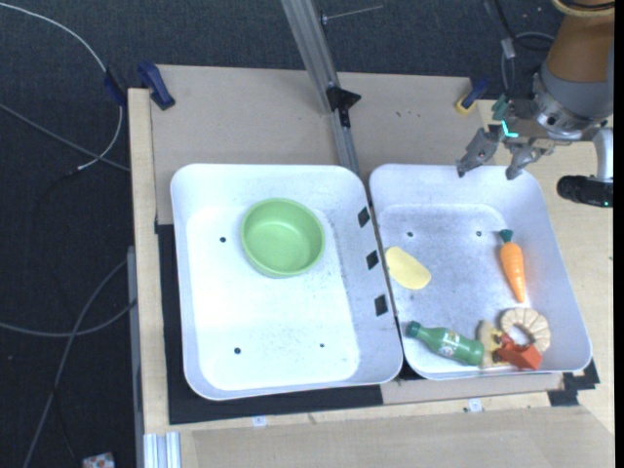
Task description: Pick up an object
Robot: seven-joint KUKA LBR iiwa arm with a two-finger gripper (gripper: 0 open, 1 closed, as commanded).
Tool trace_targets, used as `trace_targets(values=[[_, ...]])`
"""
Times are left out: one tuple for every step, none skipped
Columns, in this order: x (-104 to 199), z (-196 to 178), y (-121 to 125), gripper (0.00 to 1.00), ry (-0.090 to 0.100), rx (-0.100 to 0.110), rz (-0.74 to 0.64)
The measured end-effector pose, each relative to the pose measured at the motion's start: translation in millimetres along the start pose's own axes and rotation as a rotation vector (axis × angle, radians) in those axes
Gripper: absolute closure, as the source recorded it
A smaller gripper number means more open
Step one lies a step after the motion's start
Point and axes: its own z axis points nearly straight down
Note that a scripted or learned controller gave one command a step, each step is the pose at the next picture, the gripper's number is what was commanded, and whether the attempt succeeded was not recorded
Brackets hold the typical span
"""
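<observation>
Surfaces: mostly plastic, matt board bench.
Two shallow white plastic bins [195, 261], scuffed and speckled; round green plastic bowl [283, 237], smooth with slight sheen; small green bottle [444, 342], glossy; pale wood-look bench board [244, 115], matt; slanted grey metal rail [312, 42], brushed.

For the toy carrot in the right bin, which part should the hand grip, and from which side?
Probably grip the carrot across its thick orange body just below the green top, coming straight down. It lies flat, lengthwise up the bin, with free floor on both long sides. The hand appears open.

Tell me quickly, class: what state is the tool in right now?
Tool: open, holding nothing, above the far rim of the right bin.
</observation>
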Motion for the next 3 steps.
trace_targets(values=[[0, -3, 1, 0.00, -0.001, -0.005, 0.000], [3, 40, -4, 0.00, -0.002, -0.002, 0.000], [-1, 84, -2, 0.00, -0.002, 0.000, 0.001]])
